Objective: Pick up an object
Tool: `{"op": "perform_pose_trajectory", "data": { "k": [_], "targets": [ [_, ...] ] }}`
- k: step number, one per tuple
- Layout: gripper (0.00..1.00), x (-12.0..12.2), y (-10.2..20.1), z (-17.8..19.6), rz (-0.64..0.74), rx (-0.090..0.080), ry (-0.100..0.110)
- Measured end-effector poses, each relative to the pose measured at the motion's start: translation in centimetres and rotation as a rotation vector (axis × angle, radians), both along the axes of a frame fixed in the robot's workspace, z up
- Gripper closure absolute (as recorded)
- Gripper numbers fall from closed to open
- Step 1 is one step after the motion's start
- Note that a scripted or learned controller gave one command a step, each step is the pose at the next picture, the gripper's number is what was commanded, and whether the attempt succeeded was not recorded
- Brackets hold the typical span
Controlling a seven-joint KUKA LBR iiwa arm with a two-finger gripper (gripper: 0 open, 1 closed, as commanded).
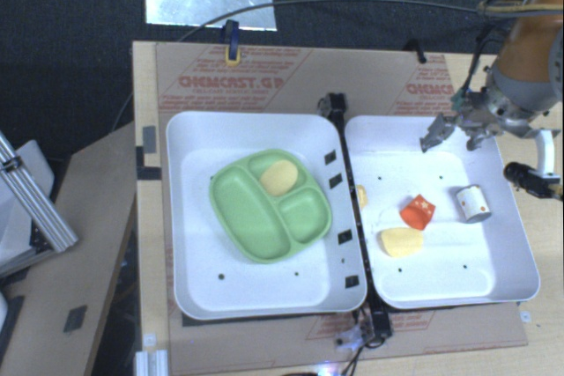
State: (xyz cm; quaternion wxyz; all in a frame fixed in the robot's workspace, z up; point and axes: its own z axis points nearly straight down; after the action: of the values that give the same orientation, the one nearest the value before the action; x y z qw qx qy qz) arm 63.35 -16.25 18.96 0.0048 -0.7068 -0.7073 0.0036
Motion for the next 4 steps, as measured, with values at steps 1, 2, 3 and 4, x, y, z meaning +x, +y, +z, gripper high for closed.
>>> {"op": "perform_pose_trajectory", "data": {
  "k": [1,2,3,4],
  "targets": [
    [0.0,0.3,0.0,0.9,0.003,-0.002,-0.013],
    [0.0,0.6,-0.5,-3.5,0.001,-0.002,-0.01],
    [0.0,0.3,0.5,-8.9,0.004,-0.001,-0.01],
    [0.0,0.3,0.6,-10.5,0.005,-0.002,-0.013]
  ]
}}
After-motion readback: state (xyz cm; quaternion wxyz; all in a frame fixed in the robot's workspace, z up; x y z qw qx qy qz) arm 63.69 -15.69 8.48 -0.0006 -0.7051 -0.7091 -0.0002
